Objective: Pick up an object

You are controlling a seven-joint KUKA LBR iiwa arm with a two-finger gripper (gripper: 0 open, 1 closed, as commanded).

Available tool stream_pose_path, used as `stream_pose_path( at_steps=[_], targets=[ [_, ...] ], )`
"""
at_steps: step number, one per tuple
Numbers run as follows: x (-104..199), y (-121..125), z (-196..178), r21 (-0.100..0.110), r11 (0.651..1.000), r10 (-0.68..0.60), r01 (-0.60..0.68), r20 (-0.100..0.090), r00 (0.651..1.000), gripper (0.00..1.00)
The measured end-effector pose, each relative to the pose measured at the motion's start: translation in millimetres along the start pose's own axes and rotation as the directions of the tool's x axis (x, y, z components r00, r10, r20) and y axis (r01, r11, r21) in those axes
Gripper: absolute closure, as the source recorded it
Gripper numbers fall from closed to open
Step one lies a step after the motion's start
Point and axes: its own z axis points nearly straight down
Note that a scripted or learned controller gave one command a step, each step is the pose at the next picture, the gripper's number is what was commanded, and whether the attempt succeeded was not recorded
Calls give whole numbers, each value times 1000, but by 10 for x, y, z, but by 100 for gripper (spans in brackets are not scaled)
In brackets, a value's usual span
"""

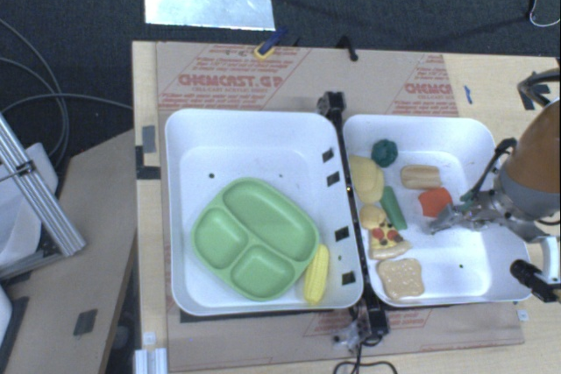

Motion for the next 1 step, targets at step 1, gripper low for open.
stream_pose_path(
  at_steps=[1],
  targets=[
    [6,754,-5,-4,1000,-3,3,1,1000,0]
  ],
)
